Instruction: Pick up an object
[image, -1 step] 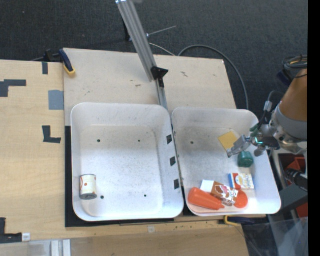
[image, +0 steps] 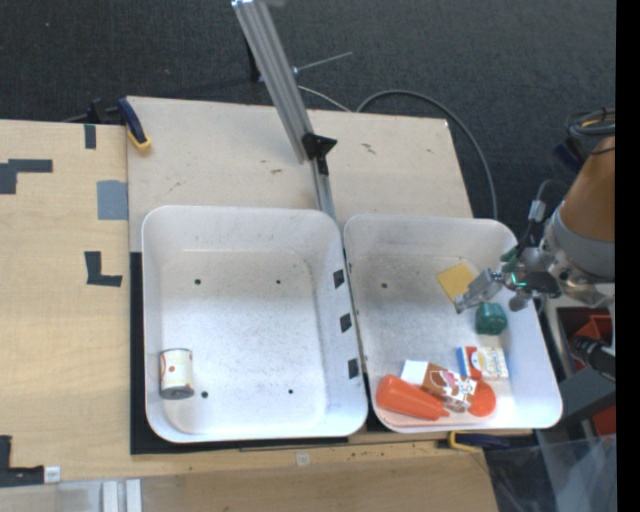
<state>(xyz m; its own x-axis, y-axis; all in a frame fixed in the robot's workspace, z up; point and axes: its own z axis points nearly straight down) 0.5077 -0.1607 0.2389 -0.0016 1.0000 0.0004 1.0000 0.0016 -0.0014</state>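
1. Bins were observed side by side on the bench: a left bin (image: 240, 225) and a right bin (image: 420, 235), both shallow and white.
2. The arm (image: 590, 215) was seen entering from the right, with the gripper (image: 480, 292) positioned over the right bin's right-hand portion.
3. The state of the claw could not be told; its tips were too small and blurred to be judged.
4. A yellow block (image: 456, 278) was noted just beside the gripper, to its left, and a green object (image: 490, 319) just below it. Contact with either could not be confirmed.
5. An orange carrot-shaped toy (image: 410, 398), a white block (image: 414, 372), a small printed packet (image: 487, 361) and a red-brown item (image: 450, 385) were found clustered along the right bin's near edge.
6. A small cylindrical can (image: 176, 373) was recorded in the left bin's near left corner, well apart from the gripper.
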